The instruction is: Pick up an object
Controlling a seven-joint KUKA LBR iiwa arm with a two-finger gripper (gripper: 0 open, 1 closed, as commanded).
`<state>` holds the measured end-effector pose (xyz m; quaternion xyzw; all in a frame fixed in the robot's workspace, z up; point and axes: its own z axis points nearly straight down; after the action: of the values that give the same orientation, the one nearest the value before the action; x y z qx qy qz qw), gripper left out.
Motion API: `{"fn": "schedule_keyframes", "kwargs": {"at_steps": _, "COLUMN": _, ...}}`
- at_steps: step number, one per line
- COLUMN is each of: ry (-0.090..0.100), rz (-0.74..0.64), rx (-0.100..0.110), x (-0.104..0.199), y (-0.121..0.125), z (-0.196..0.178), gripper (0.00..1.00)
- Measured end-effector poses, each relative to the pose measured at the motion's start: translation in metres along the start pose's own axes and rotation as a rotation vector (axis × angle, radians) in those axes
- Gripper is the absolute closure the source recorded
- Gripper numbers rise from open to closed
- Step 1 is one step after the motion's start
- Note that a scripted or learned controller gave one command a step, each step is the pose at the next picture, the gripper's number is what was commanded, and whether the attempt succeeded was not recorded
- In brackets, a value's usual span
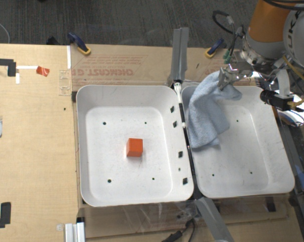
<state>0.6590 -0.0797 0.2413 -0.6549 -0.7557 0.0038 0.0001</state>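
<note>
A grey-blue cloth (205, 116) hangs over the left side of the right bin (248, 155), its lower part draped against the bin's left wall. Its top corner is drawn up to a peak between the fingers of my gripper (226, 79), which is shut on it above the bin's back left corner. An orange-red block (135, 147) lies on the floor of the left bin (94, 150), near its middle and well away from the gripper.
The arm's orange band (275, 9) and grey wrist stand over the back right, with cables (286, 97) trailing along the right bin's far rim. A grey divider post (180, 54) rises between the bins. Cardboard (31, 135) lies to the left.
</note>
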Motion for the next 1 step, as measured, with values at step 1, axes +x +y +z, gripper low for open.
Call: {"fn": "schedule_keyframes", "kwargs": {"at_steps": 1, "ry": 0.004, "rz": 0.009, "rx": -0.003, "x": -0.0108, "y": -0.0019, "z": 0.041, "gripper": 1.0}}
